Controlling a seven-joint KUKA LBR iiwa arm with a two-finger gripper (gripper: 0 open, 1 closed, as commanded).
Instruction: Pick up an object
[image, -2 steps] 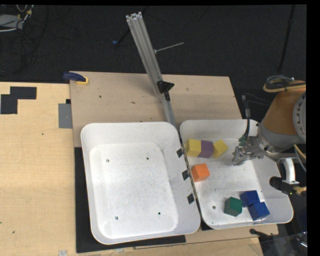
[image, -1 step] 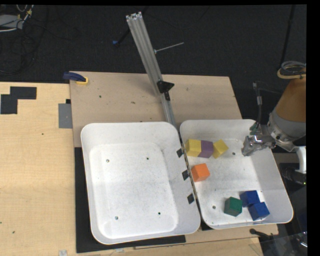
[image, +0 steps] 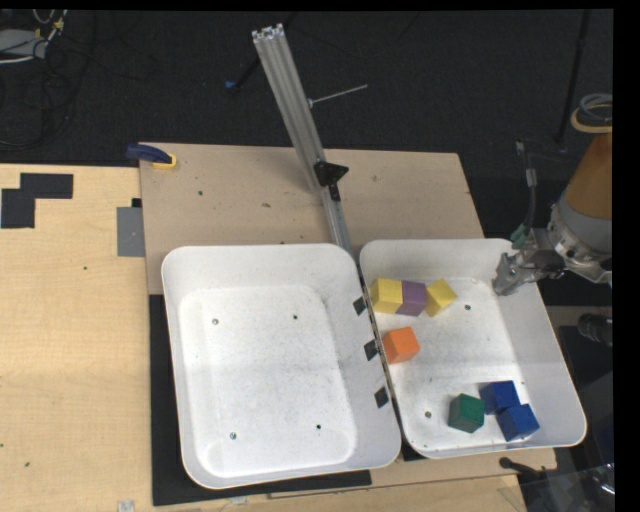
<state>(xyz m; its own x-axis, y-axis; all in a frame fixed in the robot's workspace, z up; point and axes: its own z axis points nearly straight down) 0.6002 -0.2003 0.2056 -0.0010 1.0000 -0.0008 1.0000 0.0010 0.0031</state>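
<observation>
The arm (image: 590, 200) has an orange band that curves like a rounded collar above a pale grey wrist ring. Below the ring sits a darker grey metal claw (image: 507, 275) with small teal-green marks on its body and blocky, angular parts near its tip.

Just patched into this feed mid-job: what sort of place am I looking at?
Likely a robotics lab test bench: two white bins side by side on a plywood top, coloured blocks in the right one, and a bare aluminium strut rising behind.
</observation>
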